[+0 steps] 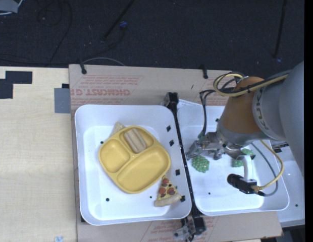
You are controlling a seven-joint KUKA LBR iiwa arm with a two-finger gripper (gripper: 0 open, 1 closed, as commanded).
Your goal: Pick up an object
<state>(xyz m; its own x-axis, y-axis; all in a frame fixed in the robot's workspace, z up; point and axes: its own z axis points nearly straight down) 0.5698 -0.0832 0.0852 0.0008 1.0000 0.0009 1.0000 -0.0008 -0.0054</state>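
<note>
Over the right bin (277, 198), the tool (206, 149) sits low at the bin's left side, close to the divider between the two bins, with a green bumpy object (200, 164) just beside and below it; whether the tool is apart or together cannot be told. A second green object (239, 161) lies further right of the tool, partly hidden by the wrist. Left of the divider, the left bin (88, 185) holds a yellow sectioned plate (134, 158) and, nearer the divider, a toy pizza slice (167, 193).
</note>
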